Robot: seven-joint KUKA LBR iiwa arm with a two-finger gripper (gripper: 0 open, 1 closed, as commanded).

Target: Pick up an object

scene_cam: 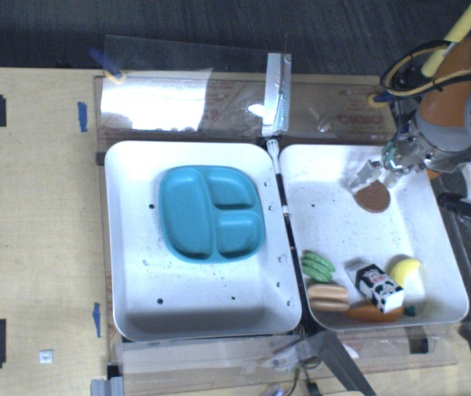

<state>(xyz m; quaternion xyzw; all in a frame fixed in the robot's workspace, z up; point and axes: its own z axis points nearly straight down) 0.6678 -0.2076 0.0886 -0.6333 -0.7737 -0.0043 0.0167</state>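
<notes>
Here the fingers point(373, 174) are hovering just above the brown disc point(374, 197), presumably lining up a grasp. Whether they are spread or clenched, I cannot tell. The other toys are lying well below them, clustered.

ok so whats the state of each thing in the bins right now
blue tray: flat in left bin, compartments bare
brown disc: flat in right bin, by gripper
toy food pile: clustered at right bin's near edge, untouched

We find a tray point(210, 213) in the left bin point(128, 246), a disc point(374, 197) at the right bin's point(433, 221) rear, and toys point(367, 287) along its front.
</notes>
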